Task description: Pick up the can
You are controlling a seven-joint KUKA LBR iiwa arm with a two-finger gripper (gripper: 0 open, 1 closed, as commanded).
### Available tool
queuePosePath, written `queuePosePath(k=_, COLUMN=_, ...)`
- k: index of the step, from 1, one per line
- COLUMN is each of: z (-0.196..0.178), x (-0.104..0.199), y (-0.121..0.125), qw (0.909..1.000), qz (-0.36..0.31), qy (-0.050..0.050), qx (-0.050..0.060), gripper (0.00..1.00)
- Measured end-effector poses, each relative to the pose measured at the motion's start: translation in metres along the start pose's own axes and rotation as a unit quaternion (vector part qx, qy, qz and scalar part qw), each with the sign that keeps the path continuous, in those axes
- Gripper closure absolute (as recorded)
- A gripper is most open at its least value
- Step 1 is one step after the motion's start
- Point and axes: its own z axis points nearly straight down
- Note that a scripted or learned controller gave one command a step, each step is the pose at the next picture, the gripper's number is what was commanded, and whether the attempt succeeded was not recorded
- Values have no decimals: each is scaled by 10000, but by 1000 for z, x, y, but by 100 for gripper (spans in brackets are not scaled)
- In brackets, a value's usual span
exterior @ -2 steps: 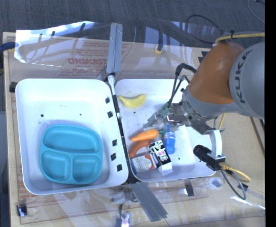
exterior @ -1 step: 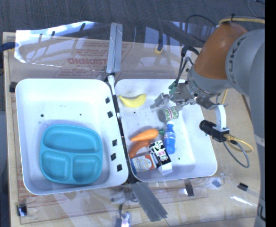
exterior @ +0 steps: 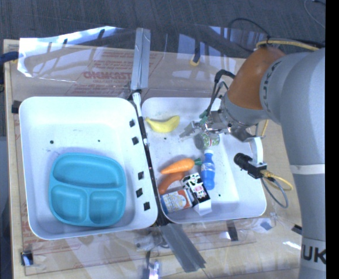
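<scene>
The gripper (exterior: pixel 206 133) is gripping the can (exterior: pixel 209 138) between its fingers above the right bin (exterior: pixel 248 199); the arm (exterior: pixel 285 92) is reaching in, wrist angled downward.

bins (exterior: pixel 71 106) white | tray (exterior: pixel 88 189) turquoise | banana (exterior: pixel 163 124) yellow | carrots (exterior: pixel 177 167) orange | bottle (exterior: pixel 208 171) blue, white cap | carton (exterior: pixel 196 190) black/white print | can (exterior: pixel 209 138) green-silver | arm (exterior: pixel 291 92) grey w/ orange band
</scene>
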Motion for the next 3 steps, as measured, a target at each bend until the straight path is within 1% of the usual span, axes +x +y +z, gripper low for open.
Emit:
queuePosePath(k=1, z=8, x=-4, y=-17, qw=9999, qz=145, qy=-32, qx=-59, gripper=0)
queuePosePath(k=2, z=-9, x=-7, y=-13, qw=9998, qz=133, qy=-70, qx=-117, gripper=100)
queuePosePath(k=3, z=1, x=3, y=-9, qw=9924, qz=-1224, qy=-79, qx=-118, gripper=100)
